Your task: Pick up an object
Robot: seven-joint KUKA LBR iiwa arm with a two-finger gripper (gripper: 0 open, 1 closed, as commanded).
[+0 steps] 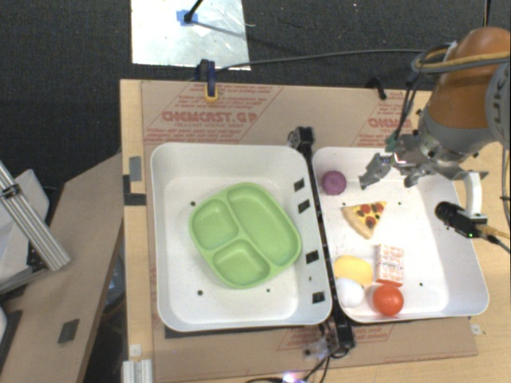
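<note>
Currently no object is taken. Candidates all lie in right bin (471, 294): purple ball (334, 183) near back-left corner, pizza slice (366, 216) just in front of it, then yellow lemon (354, 269), white egg (350, 293), red tomato (388, 300) and small red-and-white carton (390, 263) grouped at the front.

Nearest to claw (393, 171) is purple ball, just beside it to the left; pizza slice sits just below. Handling, by judgement: all look like toy food, light and stiff, not fragile. Ball is round and prob. smooth, so it may squirt out unless taken square across its widest part. Pizza slice is flat and low; best gripped across the narrow width nr the crust, fingers close to bin floor. Carton offers flat sides, easiest hold, but touches lemon on one side.

Claw hangs above the back of right bin, fingers spread apart, nothing between them. Arm (467, 94) comes in from the right.

Left bin (172, 214) holds green divided plate (243, 234), lying flat, well apart from claw. Both bins rest on bench (255, 106) over brown board.
</note>
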